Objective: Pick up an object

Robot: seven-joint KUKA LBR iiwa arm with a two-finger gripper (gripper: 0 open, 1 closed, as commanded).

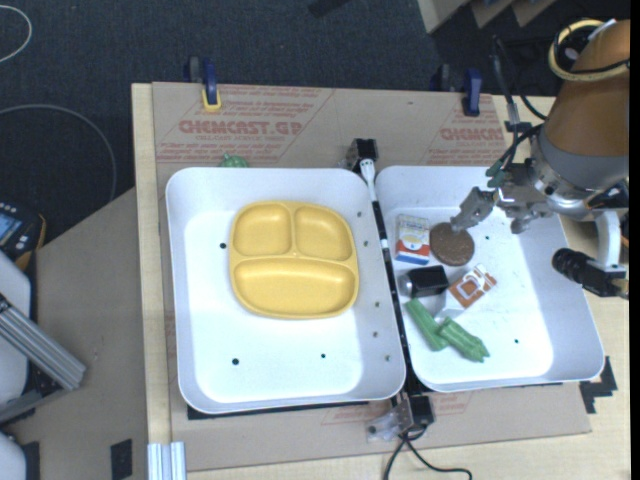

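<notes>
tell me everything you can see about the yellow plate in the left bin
The yellow plate is a rounded-rectangle tray that looks like matte plastic. Raised ridges split it into three compartments: two smaller ones along the far side and one wide one along the near side. All three look bare. It lies flat and right side up on the floor of the left bin, roughly in the middle and a little toward the far wall, clear of the bin's walls. Nothing else touches it.

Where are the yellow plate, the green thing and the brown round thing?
Yellow divided plate (pixel 294 260), camera view, on its big lower compartment.
Green toy vegetable (pixel 447 330), camera view, on its middle.
Brown round disc (pixel 451 244), camera view, on its flat top.
</notes>
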